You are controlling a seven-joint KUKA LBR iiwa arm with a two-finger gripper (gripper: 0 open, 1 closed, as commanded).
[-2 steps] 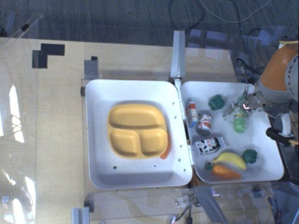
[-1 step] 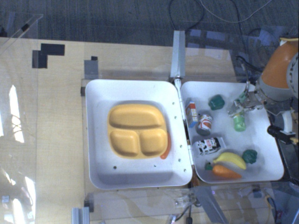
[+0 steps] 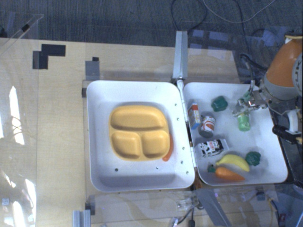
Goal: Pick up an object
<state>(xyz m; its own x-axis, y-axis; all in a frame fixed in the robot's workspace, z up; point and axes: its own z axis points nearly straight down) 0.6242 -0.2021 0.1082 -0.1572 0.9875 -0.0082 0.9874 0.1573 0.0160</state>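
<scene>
Hovering at the far right side of the right bin (image 3: 279,174): end effector (image 3: 246,104), just above a pale green object (image 3: 244,122). Impossible to tell from this slanted view whether apart or together, or clamped on anything.

Likely target: that pale green object, standing clear of its neighbours near the bin's right wall.

To do the step well:
- Centre over the pale green object before descending; come straight down rather than at an angle.
- Keep off the right wall to avoid a scrape or a block.
- Close only once low enough to straddle the body, not the top edge.
- Lift slowly and check for something actually held; probably light and smooth, so prone to slipping or tipping.
- Leave alone the crowded lower corner, where pieces touch or nearly touch.

Count, left bin (image 3: 94,126):
- one yellow divided tray (image 3: 139,131)
- one small orange piece (image 3: 167,154) against the tray's lower right corner

Count, right bin:
- two dark green items, upper (image 3: 219,103) and lower (image 3: 253,158)
- one pale green object
- one tube (image 3: 193,115) along the left wall
- one can (image 3: 207,124) beside it
- one black-and-white box (image 3: 211,147)
- one banana (image 3: 233,162)
- one carrot (image 3: 229,174) touching the banana

Eight in all there, on one table (image 3: 57,126) with two bins.
</scene>
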